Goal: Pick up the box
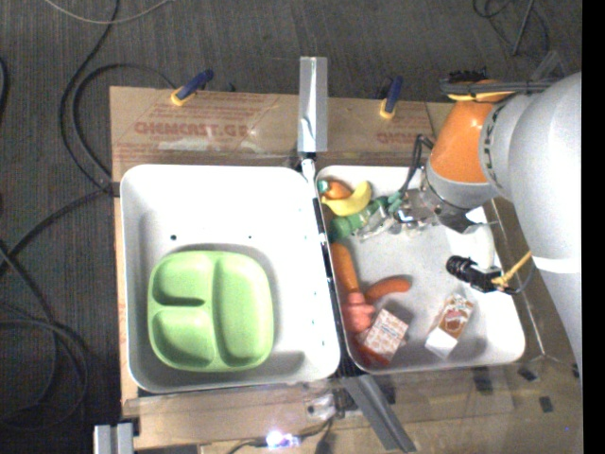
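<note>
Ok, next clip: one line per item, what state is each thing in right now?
Gripper: low over the right bin's upper part, beside the banana.
Banana: lying in the right bin's top left corner.
Box: lying tilted on the bin floor, not held.
Carton: lying on its side near the bin's lower right.
Sausage: lying flat mid-bin.
Green tray: right side up in the left bin.

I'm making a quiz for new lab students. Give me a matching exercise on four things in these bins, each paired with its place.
Things:
1. green plate
2. banana
3. sausage
4. box

Places:
A. middle of the right bin
B. left bin
C. near edge of the right bin, beside the divider
D. far left corner of the right bin

Pairs: 1-B, 2-D, 3-A, 4-C
</note>
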`<state>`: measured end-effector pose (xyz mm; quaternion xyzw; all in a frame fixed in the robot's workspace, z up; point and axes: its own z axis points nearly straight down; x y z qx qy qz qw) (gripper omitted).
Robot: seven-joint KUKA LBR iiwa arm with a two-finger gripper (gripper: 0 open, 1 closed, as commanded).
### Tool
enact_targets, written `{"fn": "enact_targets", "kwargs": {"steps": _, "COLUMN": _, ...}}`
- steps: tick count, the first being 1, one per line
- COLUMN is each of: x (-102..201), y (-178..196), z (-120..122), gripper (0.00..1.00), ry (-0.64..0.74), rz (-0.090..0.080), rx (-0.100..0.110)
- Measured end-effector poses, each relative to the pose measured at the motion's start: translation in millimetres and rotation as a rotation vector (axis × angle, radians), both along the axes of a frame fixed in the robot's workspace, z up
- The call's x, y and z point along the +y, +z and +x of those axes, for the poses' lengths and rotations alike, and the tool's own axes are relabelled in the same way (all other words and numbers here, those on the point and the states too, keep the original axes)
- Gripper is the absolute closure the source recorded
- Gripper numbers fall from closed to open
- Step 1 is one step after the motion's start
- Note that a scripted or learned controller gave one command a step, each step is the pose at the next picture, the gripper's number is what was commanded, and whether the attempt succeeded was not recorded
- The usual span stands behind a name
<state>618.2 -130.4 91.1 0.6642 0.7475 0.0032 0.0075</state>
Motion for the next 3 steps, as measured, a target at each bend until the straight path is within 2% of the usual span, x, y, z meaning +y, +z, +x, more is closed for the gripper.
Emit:
{"fn": "enact_targets", "kwargs": {"steps": 1, "x": -18.1, "y": 0.9, "z": 36.6, "gripper": 0.0, "ry": -0.194, "rz": -0.003, "rx": 0.068}}
{"fn": "enact_targets", "kwargs": {"steps": 2, "x": -60.9, "y": 0.0, "z": -69.1, "gripper": 0.0, "ry": -0.502, "rz": 0.005, "rx": 0.002}}
{"fn": "enact_targets", "kwargs": {"steps": 3, "x": 7.6, "y": 148.2, "z": -74.9, "gripper": 0.0, "ry": -0.754, "rz": 0.006, "rx": 0.015}}
